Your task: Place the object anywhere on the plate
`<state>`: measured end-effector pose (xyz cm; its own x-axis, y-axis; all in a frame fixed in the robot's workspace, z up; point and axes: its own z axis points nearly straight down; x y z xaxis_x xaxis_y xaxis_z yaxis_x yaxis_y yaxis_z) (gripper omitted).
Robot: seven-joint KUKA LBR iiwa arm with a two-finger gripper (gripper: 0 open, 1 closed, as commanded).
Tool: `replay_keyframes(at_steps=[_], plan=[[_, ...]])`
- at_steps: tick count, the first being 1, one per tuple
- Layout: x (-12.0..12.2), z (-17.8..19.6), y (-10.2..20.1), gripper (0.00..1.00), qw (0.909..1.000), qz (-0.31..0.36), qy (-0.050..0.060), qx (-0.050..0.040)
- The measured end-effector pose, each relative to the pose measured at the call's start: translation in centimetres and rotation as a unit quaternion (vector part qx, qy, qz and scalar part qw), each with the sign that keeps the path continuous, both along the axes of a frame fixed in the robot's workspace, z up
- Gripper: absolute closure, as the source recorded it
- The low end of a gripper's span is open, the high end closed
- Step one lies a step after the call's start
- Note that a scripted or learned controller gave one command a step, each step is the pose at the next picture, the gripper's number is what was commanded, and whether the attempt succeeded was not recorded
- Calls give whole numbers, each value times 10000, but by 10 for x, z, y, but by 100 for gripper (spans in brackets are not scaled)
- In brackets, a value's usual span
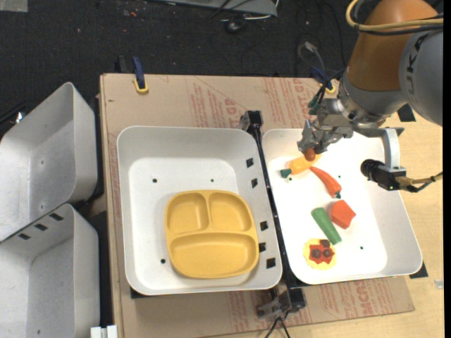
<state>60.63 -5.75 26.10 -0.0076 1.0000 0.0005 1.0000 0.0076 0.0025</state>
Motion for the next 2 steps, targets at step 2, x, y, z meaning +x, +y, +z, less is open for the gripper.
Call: replay_keyframes(at_steps=[2], plan=[[27, -14, 103, 100, 10000, 1, -1, 6]])
